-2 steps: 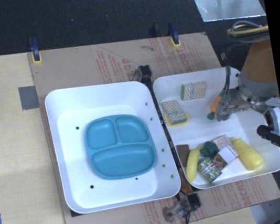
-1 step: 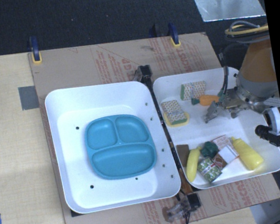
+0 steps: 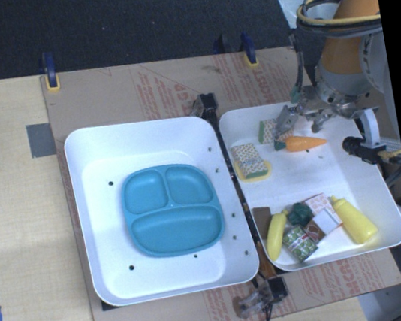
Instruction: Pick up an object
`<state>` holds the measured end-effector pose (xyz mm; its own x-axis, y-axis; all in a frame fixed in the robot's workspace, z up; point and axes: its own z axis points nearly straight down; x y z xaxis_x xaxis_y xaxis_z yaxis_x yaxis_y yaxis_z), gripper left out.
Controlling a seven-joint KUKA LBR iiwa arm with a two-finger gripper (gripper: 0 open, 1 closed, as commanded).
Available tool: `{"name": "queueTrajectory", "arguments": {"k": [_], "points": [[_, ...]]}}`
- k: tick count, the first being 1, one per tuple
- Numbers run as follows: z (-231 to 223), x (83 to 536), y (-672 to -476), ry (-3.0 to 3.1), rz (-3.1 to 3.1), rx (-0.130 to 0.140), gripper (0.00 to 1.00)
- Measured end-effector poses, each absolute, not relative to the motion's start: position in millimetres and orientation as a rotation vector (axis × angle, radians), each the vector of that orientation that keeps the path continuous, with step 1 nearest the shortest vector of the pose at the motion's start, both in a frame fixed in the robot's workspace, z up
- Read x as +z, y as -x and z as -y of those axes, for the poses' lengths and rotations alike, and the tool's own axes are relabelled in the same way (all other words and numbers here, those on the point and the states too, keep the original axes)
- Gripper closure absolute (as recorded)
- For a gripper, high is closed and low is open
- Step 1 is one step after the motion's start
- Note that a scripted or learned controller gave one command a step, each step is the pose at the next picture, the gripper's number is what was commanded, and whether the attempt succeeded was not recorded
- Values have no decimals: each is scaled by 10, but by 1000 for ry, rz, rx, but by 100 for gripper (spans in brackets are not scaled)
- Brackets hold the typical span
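My hand (image 3: 294, 119) hangs low over the far part of the right bin (image 3: 354, 168), reaching in from the right; its fingers are spread a little and point down and left, with nothing between them that I can make out; the carrot (image 3: 305, 143) lies just near of the fingertips, close but apart as far as I can tell, flat on the bin floor with its tip to the right.

Just left of my hand lies a small green packet (image 3: 266, 132); nearer and left again sits the sponge (image 3: 250, 161), against the bin's left wall. Along the near edge of the same bin lies a cluster: a banana (image 3: 275, 235), a dark green lump (image 3: 298, 214), a green patterned packet (image 3: 299, 243), a small red-and-white box (image 3: 322, 213) and a yellow bottle (image 3: 355, 218), packed close and in places touching.

The left bin (image 3: 95, 212) holds a blue plate (image 3: 172, 209), well apart from my hand.

I judge the task barely begun; nothing is lifted; the approach looks done, and the closing on the carrot, or on the green packet, and the lift are all left to do.
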<state>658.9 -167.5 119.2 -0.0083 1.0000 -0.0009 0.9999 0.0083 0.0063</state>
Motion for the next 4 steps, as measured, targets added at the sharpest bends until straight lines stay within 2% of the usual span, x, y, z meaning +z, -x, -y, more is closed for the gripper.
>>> {"name": "queueTrajectory", "arguments": {"k": [1, 2, 3, 4], "points": [[1698, 1286, -6554, -2212, -2232, -4, 100], [1697, 1281, -6553, -2211, -2234, -6, 0], [1563, 1070, -6464, -2213, -2227, -5, 0], [1564, 1235, -6506, -2203, -2226, 8, 100]]}}
